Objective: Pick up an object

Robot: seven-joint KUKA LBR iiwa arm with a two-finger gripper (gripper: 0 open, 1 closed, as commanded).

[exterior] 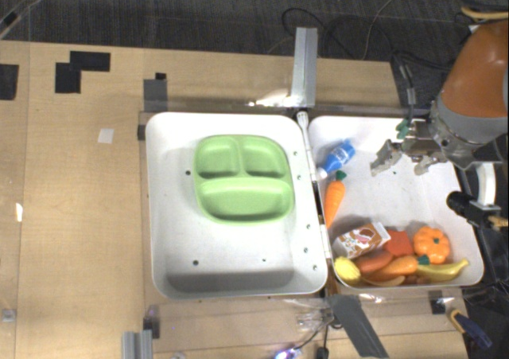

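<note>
You are looking at open floor mid right bin (469, 270); toys (394, 258) are crowding its lower edge.

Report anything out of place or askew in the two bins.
Nothing looks spilled or damaged. The toy food is heaped in the right bin's near corner; the carrot and blue bottle lie against the divider.

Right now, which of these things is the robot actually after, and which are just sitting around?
Part of the job:
tool, hanging over the right bin
blue bottle
carrot
small pumpkin
banana
snack packet

Just lying about:
green divided tray in the left bin
</note>
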